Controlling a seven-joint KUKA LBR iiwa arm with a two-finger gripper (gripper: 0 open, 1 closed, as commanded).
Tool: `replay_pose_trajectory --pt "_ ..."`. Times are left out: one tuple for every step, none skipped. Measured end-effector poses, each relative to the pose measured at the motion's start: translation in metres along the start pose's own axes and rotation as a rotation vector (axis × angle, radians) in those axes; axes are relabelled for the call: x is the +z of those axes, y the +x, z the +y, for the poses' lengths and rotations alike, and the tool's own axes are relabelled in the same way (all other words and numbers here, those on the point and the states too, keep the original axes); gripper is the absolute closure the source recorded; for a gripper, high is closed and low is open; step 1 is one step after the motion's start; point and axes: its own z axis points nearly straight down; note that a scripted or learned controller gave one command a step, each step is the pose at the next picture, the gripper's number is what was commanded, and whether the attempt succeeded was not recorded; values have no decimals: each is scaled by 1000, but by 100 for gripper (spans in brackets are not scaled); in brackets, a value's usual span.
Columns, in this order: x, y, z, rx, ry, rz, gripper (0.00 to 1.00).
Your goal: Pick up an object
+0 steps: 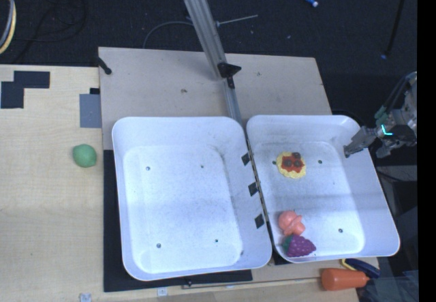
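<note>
Objects for picking are seen in the right bin [368, 222]: a yellow toy with red and dark bits [292, 165], a pink toy [291, 221] and a purple grape bunch [300, 247]. The pincer [354, 146] is held at the bin's right rim, over its upper right corner. Whether it is released or clenched cannot be told; nothing is seen gripped in it. The yellow toy is found to the left of the pincer and slightly lower in the view, well apart from it. The pink toy and the grape bunch, touching each other, are placed further down and to the left of the pincer, near the bin's lower edge. The left bin [129, 137] is set far left of the pincer. A green ball [85, 155] is seen on the counter [41, 225] beyond it. An orange object [344, 279] is seen below the right bin.
</note>
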Motion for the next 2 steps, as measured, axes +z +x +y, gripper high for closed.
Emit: replay_pose_trajectory --pt "0 0 0 0 0 0 0" --pt "56 -3 -10 0 4 1 0"
